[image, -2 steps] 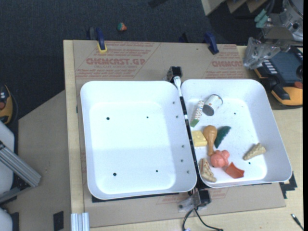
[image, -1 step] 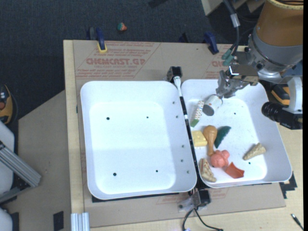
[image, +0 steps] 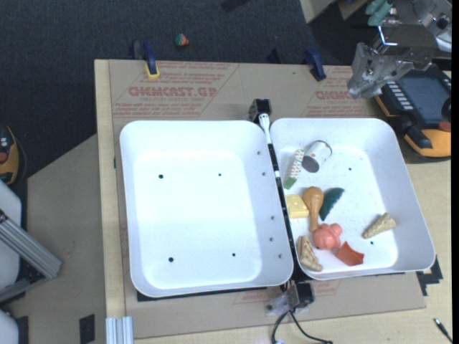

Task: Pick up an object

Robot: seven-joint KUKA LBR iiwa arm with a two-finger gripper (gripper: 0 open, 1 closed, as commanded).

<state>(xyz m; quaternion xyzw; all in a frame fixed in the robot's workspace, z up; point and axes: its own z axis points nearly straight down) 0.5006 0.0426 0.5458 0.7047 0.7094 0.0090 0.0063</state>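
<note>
Hand (image: 367, 77) hangs beyond the right white plastic bin (image: 401, 156), grip state unclear; the crowded small toys (image: 319, 217) risk a pinch that slips off

Overhead slant view — both bins (image: 136, 192), bench (image: 215, 84)

Brown bench (image: 215, 84), left white bin (image: 193, 138) beside right white bin (image: 401, 163), touching

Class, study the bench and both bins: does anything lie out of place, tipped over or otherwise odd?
Two things stand out. A small orange-and-green object lies on the dark floor beyond the bench, apart from both bins. In the right bin, a metal cup lies tipped on its side. The other items sit loosely clustered in that bin; nothing looks spilled or broken.
</note>
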